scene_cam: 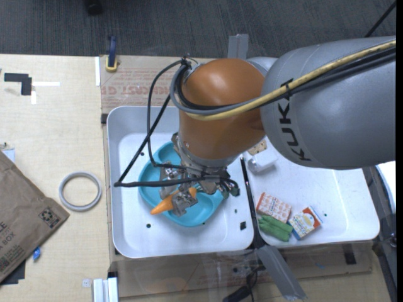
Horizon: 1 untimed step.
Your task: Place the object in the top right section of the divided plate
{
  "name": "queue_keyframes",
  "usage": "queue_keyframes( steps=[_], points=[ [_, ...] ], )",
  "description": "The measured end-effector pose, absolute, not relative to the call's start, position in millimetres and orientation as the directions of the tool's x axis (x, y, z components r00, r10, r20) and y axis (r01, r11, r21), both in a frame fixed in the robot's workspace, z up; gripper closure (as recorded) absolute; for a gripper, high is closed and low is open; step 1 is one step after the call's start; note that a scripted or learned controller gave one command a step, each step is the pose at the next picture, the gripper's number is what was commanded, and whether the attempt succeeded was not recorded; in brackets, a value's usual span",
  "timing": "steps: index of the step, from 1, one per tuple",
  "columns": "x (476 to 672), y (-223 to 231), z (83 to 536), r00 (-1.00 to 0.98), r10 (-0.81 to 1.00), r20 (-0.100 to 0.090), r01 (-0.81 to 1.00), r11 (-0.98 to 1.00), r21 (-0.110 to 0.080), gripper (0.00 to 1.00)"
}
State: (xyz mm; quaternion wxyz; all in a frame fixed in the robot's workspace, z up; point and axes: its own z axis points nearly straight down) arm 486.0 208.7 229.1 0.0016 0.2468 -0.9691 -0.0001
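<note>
An orange carrot-shaped object (162, 205) lies on the blue divided plate (203, 216), toward the plate's lower left part, its pointed end aimed at the left wall of the bin. The gripper (182, 197) sits right at its thicker end, touching or just above it; whether the object is actually between the fingers cannot be told from this angle, nor whether the fingers are spread or pressed together, since the wrist hardware and black cables (151, 131) cover them. The plate's upper half is hidden under the arm's orange band (217, 106), so its sections cannot be made out there.

The plate rests in the left white bin (126, 231), roughly in its middle, nearer the right wall than the left. The grey arm (334, 99) comes in from the right and crosses the upper part of both bins.

In the right white bin (340, 200), a small white object (261, 163) lies near the upper left corner. Toward the lower left part sit a printed red-and-white packet (273, 206), a green item (275, 227) just below it, touching it, and a second small carton (305, 222) just beside these to the right.

Outside the bins, on the bench (50, 131) to the left, a grey tape ring (80, 190) lies flat, and a brown cardboard box (22, 222) lies at the bench's lower left corner
</note>
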Motion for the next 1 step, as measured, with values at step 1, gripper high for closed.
queue_keyframes(
  steps=[1],
  points=[
    [494.0,149.7,252.2,-0.835,-0.550,-0.002,-0.550,0.835,0.000,1.00]
  ],
)
